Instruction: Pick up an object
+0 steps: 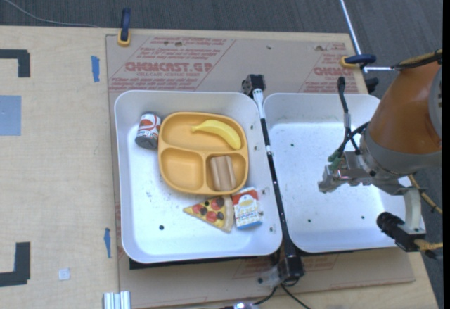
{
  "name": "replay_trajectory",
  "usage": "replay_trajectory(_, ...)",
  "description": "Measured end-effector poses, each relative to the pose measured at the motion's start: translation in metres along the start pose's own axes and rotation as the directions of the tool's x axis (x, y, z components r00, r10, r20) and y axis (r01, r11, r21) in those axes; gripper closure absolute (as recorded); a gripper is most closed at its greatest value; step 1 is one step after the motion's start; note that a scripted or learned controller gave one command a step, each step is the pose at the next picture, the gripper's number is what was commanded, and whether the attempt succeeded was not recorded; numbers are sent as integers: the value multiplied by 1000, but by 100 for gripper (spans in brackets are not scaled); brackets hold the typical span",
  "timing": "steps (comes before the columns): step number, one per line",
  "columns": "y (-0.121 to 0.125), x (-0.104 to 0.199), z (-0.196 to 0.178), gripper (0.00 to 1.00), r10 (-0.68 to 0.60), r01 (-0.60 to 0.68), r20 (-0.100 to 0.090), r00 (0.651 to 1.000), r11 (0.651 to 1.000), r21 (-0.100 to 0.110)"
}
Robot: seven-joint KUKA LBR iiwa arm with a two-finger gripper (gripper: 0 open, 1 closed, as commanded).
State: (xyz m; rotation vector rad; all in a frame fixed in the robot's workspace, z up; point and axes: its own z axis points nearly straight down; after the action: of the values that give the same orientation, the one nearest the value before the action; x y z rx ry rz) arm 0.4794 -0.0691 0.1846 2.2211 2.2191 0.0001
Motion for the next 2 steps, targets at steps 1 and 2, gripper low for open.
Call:
replay_trajectory(1, 1, 78, 0, 100, -2, 2, -3, 1000, 1000, 0)
replay_trajectory(2, 0, -18, 0, 100, 0, 0, 0, 1000, 1000, -1)
